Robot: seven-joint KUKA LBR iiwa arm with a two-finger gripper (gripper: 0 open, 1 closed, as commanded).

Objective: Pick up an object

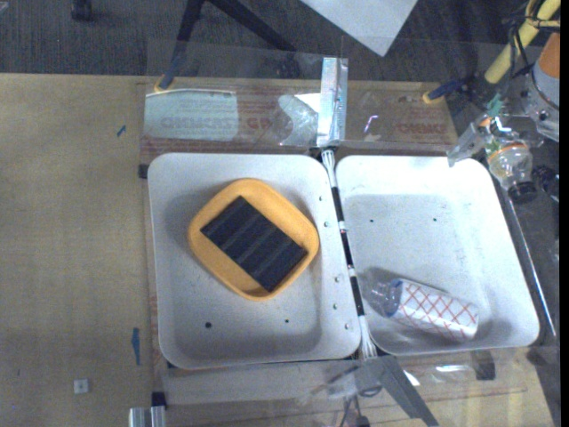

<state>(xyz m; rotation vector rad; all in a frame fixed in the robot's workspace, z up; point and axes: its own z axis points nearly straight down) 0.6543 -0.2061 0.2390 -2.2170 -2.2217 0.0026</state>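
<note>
Lying apart: orange tray [253,250] left bin [169,327], tube [425,308] right bin [427,194].

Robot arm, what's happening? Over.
End effector above right bin's far corner, grasping nothing. Yellow square pad with dark ribbed top in left bin. Red-checked white tube in right bin.

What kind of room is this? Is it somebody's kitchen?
Not a kitchen; it looks like a robot lab or workshop. Two white bins, the left bin and the right bin, sit on a wooden bench, an office chair base stands on carpet behind, and robot parts hang over one corner.
</note>
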